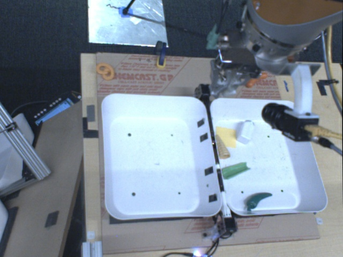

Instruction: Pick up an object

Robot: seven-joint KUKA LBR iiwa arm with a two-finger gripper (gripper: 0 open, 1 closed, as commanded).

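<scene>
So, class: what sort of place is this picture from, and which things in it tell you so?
Probably a robotics lab test bench: a robot arm hangs over two shallow white bins on a cardboard sheet, with small sample objects like a yellow block.

Four things are lying in my right bin (pixel 300 170), all toward its left side. A pale yellow foam wedge (pixel 226 138) is sitting flat, touching a small white block (pixel 245 132) to its right. Below, a green pod-shaped piece (pixel 235 169) is lying aslant; nearer the front rim, a curved teal piece (pixel 258 199) is resting.
</scene>
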